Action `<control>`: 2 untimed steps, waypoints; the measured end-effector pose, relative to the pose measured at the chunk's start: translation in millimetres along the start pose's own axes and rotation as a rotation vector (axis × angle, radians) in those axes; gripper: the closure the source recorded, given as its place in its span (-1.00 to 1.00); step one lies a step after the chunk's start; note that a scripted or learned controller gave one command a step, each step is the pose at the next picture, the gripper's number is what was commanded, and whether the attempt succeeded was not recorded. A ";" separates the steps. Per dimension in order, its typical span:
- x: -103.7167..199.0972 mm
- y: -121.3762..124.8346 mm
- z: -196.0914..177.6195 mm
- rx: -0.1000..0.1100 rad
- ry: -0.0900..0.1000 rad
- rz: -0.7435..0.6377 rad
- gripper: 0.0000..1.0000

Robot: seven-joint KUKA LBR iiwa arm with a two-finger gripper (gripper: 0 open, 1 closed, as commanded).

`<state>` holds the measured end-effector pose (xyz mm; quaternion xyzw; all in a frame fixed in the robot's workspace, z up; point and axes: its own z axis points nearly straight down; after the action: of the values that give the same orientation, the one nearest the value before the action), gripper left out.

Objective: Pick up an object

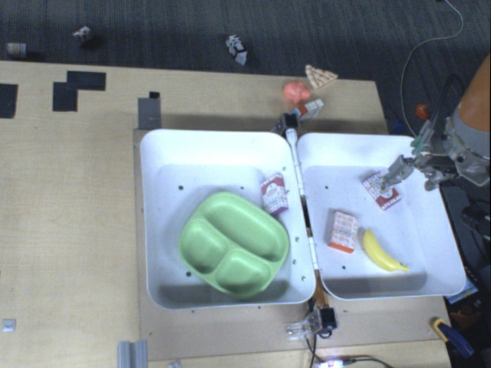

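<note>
At the right of the frame the gripper reaches into the right bin, its tip touching a red and white packet; whether it grasps that packet I cannot tell. Lower down lie a carton and a banana.

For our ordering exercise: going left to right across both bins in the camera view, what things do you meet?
Green tray → red packet → orange box → banana
</note>
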<state>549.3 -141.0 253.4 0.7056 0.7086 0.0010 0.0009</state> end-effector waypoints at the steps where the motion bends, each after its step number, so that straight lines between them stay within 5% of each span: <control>1: 3.8 9.3 154.7 -0.012 -0.003 0.004 -1.00; 2: 50.1 -7.8 163.3 -0.016 -0.004 0.003 -1.00</control>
<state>541.8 -91.0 90.1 0.7067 0.7074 0.0053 0.0079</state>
